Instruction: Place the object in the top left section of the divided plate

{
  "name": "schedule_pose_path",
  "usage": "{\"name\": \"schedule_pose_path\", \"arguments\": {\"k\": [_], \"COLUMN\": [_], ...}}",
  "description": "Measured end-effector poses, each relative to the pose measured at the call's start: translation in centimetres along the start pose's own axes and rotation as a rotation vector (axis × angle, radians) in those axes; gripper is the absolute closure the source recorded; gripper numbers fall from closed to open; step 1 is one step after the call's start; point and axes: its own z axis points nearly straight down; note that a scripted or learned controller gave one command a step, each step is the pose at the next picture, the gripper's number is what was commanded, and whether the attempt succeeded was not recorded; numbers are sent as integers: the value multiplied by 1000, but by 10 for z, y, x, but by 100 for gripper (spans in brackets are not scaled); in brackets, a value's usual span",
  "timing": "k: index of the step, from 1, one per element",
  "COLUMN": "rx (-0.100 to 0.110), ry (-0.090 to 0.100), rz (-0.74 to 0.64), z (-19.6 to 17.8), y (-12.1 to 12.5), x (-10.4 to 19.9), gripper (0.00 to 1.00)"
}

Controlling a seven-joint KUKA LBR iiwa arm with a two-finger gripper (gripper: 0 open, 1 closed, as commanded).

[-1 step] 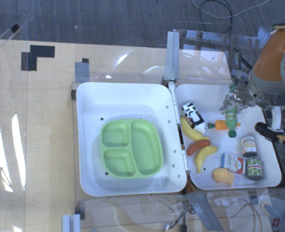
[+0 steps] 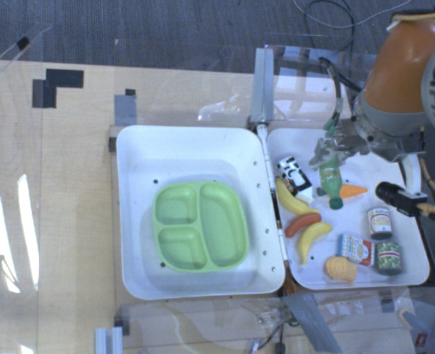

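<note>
I see a pale green divided plate (image 2: 200,227) in a white bin (image 2: 129,198). Beside it: two yellow bananas (image 2: 312,236), a red sausage (image 2: 303,222), an orange carrot (image 2: 352,192), a green bottle (image 2: 330,179), a black-and-white patterned toy (image 2: 294,175).

The grey arm with orange band (image 2: 413,65) is cut off by the right edge. The end effector (image 2: 334,147) hides the green plastic bottle's (image 2: 330,177) upper part; finger state indiscernible.

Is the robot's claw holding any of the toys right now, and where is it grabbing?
Cannot be told: the gripper sits right above the green bottle, hiding any grip.
</note>
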Motion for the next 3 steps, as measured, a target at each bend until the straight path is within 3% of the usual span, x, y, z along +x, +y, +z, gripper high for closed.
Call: {"name": "schedule_pose_path", "arguments": {"k": [1,2,3], "rx": [8,6,5], "ry": [1,0,1], "rz": [405,319,432], "z": [54,47,45], "y": [-41,-41,-38], "x": [107,59,120], "gripper": [100,100,100]}}
